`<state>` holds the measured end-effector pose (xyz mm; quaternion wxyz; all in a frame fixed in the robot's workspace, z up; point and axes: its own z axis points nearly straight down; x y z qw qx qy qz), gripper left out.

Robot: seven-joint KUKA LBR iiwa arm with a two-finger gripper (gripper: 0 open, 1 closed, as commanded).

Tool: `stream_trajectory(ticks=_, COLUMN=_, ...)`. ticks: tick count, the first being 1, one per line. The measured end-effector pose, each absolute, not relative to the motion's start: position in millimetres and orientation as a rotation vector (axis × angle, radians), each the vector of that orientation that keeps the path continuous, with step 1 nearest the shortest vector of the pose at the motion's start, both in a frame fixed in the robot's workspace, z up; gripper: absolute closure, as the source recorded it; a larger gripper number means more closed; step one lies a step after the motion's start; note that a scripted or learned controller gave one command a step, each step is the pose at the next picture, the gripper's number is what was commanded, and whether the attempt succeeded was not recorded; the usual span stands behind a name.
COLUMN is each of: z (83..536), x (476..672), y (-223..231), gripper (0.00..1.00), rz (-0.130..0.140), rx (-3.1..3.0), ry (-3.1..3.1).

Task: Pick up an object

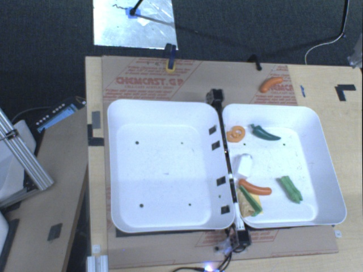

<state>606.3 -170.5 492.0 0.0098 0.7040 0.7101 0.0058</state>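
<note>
Sitting side by side on a printed cardboard sheet [187, 75]: two shallow white bins, touching along their inner edges, with small black clips [215, 145] running down the seam.

Lying in the right bin [319, 119], all toward its left half or middle:
- resting near the top left corner, an orange ring [235, 133];
- lying just beside it to the right, a dark green pepper [264, 132], stem end pointing toward the ring;
- sitting below the ring, close to the seam, a small white block [244, 164];
- lying below the block, an orange sausage-shaped piece [255, 188], slanting slightly down to the right;
- lying under that piece's left end and touching it, a green and yellow piece [248, 203], close to the bin's bottom left corner;
- lying apart to the right, a bright green pod [290, 188], slanting down to the right.

Showing bare white floor with a few dark dots: the left bin [113, 115].

Lying outside the bins, on the cardboard above the right bin's top edge: a second orange sausage-shaped piece [271, 84].

Gripping the cardboard's top edge: a blue and yellow clamp [169, 58]. Lying beyond it on the dark floor: a shiny sheet [133, 16]. Leaning at the far left: a metal rail [25, 160].

Not managing to tell whether the pincer is apart or together.
</note>
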Motion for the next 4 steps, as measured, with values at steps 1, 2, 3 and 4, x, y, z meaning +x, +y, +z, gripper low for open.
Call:
stream_trajectory(ticks=1, z=480, x=525.1, y=-136, gripper=1.00, rz=0.004, rx=2.215, ry=2.229)
stream_trajectory(ticks=2, z=531, x=506.1, y=-56, gripper=1.00, rz=0.012, rx=2.203, ry=2.232)
stream_trajectory(ticks=3, z=536, x=486.0, y=27, gripper=1.00, rz=0.007, rx=2.205, ry=2.236)
stream_trajectory(ticks=4, z=535, x=486.0, y=113, gripper=1.00, rz=0.005, rx=2.207, ry=2.236)
